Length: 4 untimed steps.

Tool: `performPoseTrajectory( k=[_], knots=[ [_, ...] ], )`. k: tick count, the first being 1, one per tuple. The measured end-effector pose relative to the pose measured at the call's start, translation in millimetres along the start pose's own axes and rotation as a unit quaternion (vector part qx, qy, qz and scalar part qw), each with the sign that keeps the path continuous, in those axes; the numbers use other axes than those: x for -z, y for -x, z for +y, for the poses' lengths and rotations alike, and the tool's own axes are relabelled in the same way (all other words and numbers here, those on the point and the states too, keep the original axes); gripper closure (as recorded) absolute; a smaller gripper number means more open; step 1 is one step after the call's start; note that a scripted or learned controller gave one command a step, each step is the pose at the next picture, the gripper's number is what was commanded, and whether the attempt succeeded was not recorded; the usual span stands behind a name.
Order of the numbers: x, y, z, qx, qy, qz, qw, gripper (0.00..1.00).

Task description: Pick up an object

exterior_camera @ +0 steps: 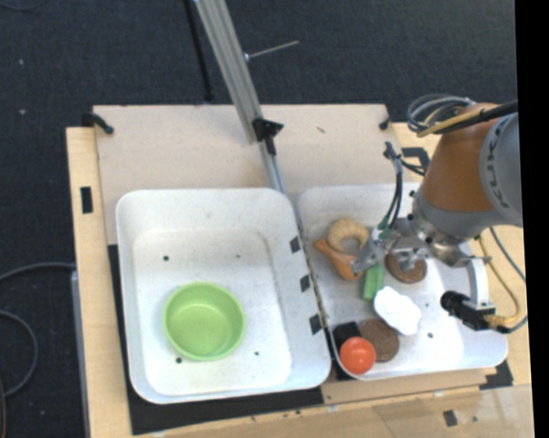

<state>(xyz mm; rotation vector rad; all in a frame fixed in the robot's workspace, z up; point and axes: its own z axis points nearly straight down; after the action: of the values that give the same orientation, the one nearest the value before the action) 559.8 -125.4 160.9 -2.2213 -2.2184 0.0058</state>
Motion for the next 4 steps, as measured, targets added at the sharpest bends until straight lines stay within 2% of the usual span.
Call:
performPoseTrajectory(
  k=[1,2,3,4],
  knots=[
    [-56,10,3,0.0,0.0,0.0,1.0,0.0],
    [-60,11,3,0.0,0.001,0.0,1.0,0.0],
    [-49,12,4,-0.003,0.003,0.0,1.0,1.0],
    [-6,14,7,0.001,0.005,0.0,1.0,1.0]
  ],
)
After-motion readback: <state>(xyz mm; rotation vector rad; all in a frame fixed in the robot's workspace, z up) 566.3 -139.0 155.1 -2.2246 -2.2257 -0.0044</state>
